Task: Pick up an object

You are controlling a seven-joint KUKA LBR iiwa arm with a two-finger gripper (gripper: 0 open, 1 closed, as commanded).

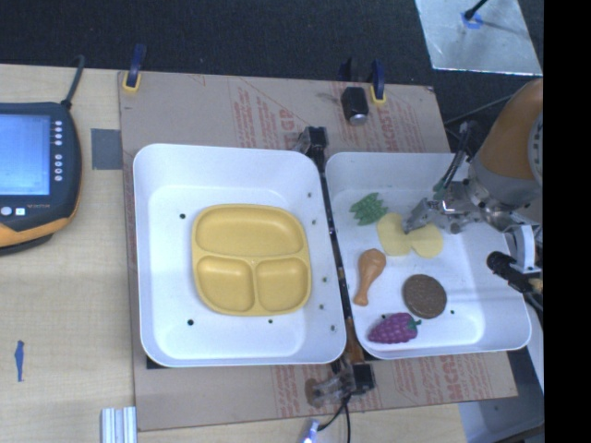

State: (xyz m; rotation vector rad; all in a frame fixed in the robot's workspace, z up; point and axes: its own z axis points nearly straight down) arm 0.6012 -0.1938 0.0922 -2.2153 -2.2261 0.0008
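Two white bins sit side by side on the bench, and the gripper (423, 216) hangs low in the right bin (480, 335), reaching in from the right. Its dark fingers point leftward and sit right over the pale yellow slices (409, 237), whose upper edge lies just under the fingertips. Whether the fingers are spread or pressed together I cannot tell, and nothing shows clearly between them. Just beyond the fingertips, up and to the left, lies the green leafy piece (368, 208). Below and left of the fingers is the drumstick (368, 273); directly below them is the brown round patty (424, 295), and farther down, the purple grape bunch (393, 328). Well to the left of the fingers, the left bin (157, 330) holds a yellow divided tray (250, 257).
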